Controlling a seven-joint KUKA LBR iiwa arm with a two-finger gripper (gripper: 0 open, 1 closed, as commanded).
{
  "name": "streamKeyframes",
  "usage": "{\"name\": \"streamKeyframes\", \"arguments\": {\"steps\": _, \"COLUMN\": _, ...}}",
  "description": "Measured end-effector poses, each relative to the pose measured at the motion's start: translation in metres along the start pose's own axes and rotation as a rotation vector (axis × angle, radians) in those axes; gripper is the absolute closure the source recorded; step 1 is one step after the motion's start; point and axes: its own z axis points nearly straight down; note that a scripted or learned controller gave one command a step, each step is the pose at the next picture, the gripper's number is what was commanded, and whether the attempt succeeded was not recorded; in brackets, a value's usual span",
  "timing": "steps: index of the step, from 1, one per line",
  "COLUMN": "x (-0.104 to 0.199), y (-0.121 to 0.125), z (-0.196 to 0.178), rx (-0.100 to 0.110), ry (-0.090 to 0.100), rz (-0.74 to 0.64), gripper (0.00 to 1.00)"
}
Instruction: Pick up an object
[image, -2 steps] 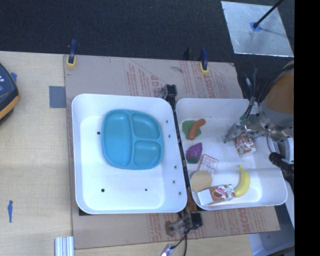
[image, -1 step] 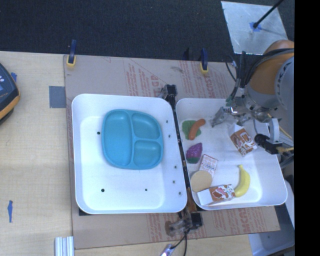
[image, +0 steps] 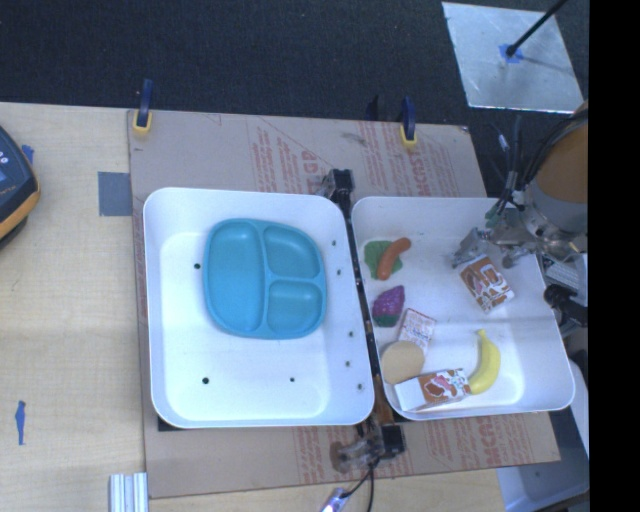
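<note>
A: Can you read any writing here?
B: Red print runs in rows across the cardboard sheet (image: 300, 150) beneath the left bin (image: 158, 300), too blurred to make out.
A: And the packets?
B: Printed, but illegible too.

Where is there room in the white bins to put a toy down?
Left bin: bare white floor below and left of the blue plate. Right bin: a bare patch between the carton and the banana. Its left side, near the divider, is crowded with small food toys.
</note>
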Motion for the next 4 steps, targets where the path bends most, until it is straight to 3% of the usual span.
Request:
{"name": "streamKeyframes", "arguments": {"steps": 1, "x": 0.001, "y": -0.02, "z": 0.025, "rx": 0.001, "ry": -0.001, "rz": -0.003, "gripper": 0.0}}
{"name": "streamKeyframes", "arguments": {"steps": 2, "x": 0.022, "y": 0.036, "z": 0.024, "rx": -0.001, "ry": 0.001, "rz": -0.001, "gripper": 0.0}}
{"name": "streamKeyframes", "arguments": {"steps": 3, "x": 0.0, "y": -0.012, "z": -0.031, "rx": -0.001, "ry": 0.0, "rz": -0.001, "gripper": 0.0}}
{"name": "streamKeyframes", "arguments": {"steps": 4, "x": 0.001, "y": 0.015, "z": 0.025, "rx": 0.001, "ry": -0.001, "rz": -0.003, "gripper": 0.0}}
